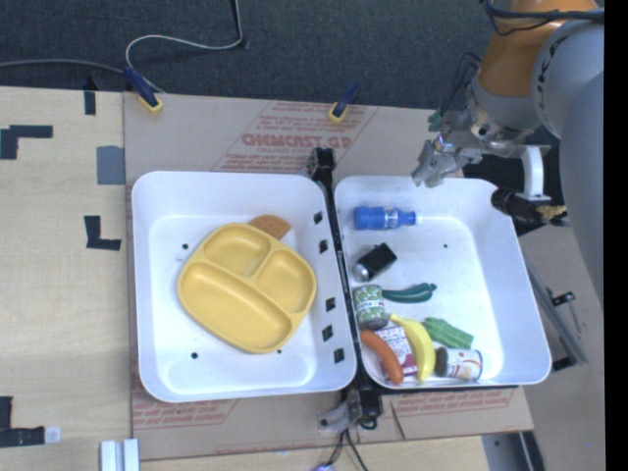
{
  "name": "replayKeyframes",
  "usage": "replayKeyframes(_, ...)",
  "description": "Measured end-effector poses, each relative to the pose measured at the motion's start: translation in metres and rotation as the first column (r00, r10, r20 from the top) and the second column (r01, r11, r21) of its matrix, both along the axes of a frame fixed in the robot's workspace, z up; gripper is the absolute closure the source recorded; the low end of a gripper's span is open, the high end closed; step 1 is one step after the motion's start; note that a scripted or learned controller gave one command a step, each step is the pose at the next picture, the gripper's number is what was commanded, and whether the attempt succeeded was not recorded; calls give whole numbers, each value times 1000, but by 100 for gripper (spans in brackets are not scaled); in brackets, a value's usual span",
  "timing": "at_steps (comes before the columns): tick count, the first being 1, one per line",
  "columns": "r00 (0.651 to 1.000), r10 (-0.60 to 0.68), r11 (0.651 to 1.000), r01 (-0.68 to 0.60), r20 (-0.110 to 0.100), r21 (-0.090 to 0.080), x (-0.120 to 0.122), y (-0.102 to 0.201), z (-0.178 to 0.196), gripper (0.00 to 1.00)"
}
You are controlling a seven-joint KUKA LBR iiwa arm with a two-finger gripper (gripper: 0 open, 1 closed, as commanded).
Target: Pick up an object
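Cardboard-covered bench [196, 130], dark floor behind, two white bins side by side. Gripper [432, 168] hangs over far rim of right bin [510, 263] — whether fingers apart or together, cannot tell; nothing seen between them. Nearest candidate: blue bottle [385, 218], just below and left of gripper in frame, long axis left-right, cap end pointing right. Black block [375, 260] next, then clutter along near edge — banana [419, 346], green pepper [410, 291]. Yellow tray [247, 287] in left bin, well apart.

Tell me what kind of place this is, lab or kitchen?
Most likely a robot lab test bench: two white bins clamped on a cardboard sheet, toy food like a banana, and a loose cable behind.
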State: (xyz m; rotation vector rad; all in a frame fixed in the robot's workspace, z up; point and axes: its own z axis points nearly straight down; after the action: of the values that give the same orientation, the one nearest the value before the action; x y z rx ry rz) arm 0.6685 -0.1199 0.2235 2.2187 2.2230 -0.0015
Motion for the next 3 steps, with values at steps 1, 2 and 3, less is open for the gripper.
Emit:
replayKeyframes(1, 1000, 0, 1000, 0, -1, 0, 0, 22, -16, 100)
replayKeyframes(2, 1000, -1, 1000, 1, 1, 0, 0, 27, 13, 100)
replayKeyframes(3, 1000, 0, 1000, 0, 0, 0, 0, 40, 33, 100)
